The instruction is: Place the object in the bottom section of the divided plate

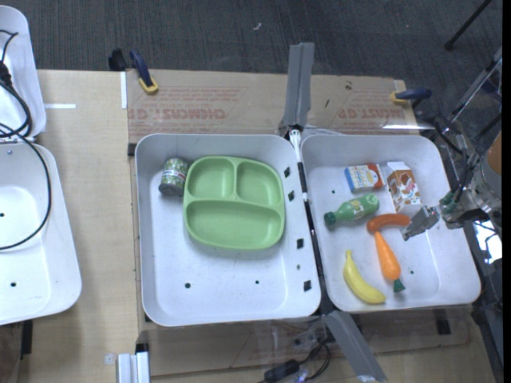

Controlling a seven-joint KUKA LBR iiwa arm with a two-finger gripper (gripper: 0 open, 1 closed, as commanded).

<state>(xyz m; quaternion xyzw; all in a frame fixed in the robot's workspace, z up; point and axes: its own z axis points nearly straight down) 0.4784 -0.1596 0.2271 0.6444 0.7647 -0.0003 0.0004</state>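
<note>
On the table [88, 94], the left bin [160, 286] holds a small can [172, 175] lying against the upper left edge of a green divided plate [235, 203]. The plate's two small sections face the far side and its one wide section faces the near side. In the right bin [447, 290] lie a small blue and red carton [364, 177], a white and red carton [402, 185], a green bottle [350, 211] on its side, a sausage [386, 222], a carrot [387, 259] and a banana [362, 280]. The tool [421, 223] hangs low over the right side of this bin, just beside the sausage's right end. Whether it is open or closed cannot be told, and nothing is seen in its grip.
</note>
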